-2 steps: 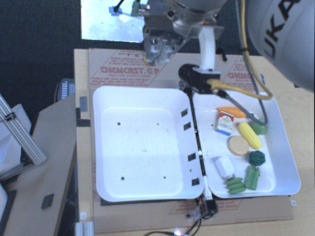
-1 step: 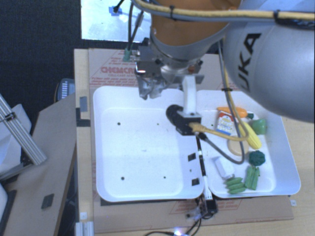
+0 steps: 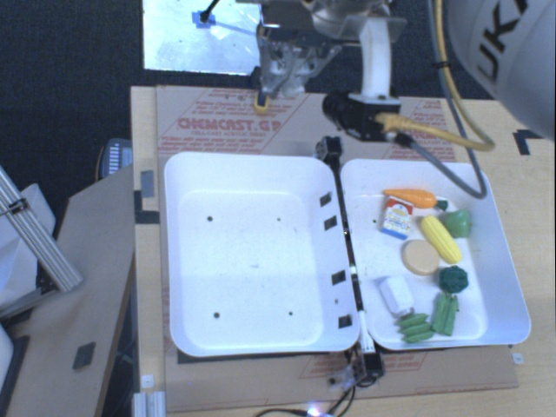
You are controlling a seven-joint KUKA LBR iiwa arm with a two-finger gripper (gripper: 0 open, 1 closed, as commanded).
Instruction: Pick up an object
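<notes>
The right bin (image 3: pixel 499 276) holds several toy foods: an orange carrot (image 3: pixel 410 197), a small red, white and blue box (image 3: pixel 396 218), a yellow corn cob (image 3: pixel 440 238), a light green vegetable (image 3: pixel 458 222), a tan disc (image 3: pixel 420 257), a dark green broccoli (image 3: pixel 453 278), a white block (image 3: pixel 397 294) and green pods (image 3: pixel 415 327). My gripper (image 3: pixel 278 75) hangs high at the top of the view, over the cardboard behind the left bin (image 3: pixel 187 233), far from the foods. A small yellow bit (image 3: pixel 261 104) shows at its lower end.
A cardboard sheet (image 3: pixel 217 120) lies under both bins. A black clip row (image 3: pixel 340 241) joins the bins. A yellow cable (image 3: pixel 443 135) and a black fitting (image 3: pixel 356 115) hang over the right bin's back edge. A metal rail (image 3: pixel 35 241) stands at the left.
</notes>
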